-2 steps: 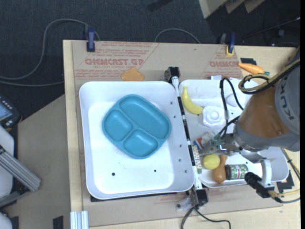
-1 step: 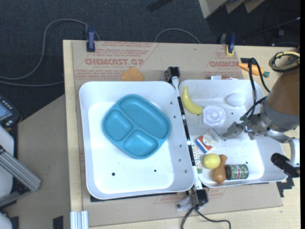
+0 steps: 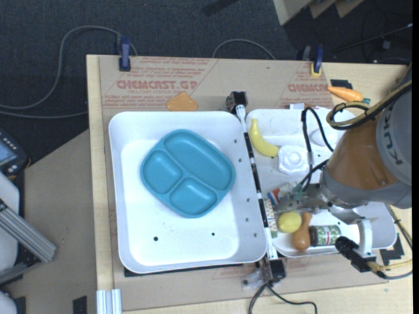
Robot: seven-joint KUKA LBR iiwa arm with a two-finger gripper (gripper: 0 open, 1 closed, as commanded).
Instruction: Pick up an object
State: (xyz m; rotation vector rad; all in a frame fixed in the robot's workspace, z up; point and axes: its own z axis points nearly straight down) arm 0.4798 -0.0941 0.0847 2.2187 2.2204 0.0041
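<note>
While my arm hangs over the right bin (image 3: 288, 118), I cannot tell the state of the gripper (image 3: 294, 205); just below it lie a lemon (image 3: 289, 222), light, smooth, best pinched across its middle, a bottle (image 3: 325, 235) and, farther back, a banana (image 3: 262, 142); the left bin (image 3: 131, 241) holds a blue divided plate (image 3: 187, 173).

1. Arm: grey cylindrical metal KUKA arm (image 3: 399, 156), dark lettering partly visible on its casing.
2. Wide, glossy orange-brown band (image 3: 357, 156) wraps the wrist section.
3. Black cables (image 3: 314, 126) loop over the band.
4. White bracket (image 3: 364, 235) with black fitting below.
</note>
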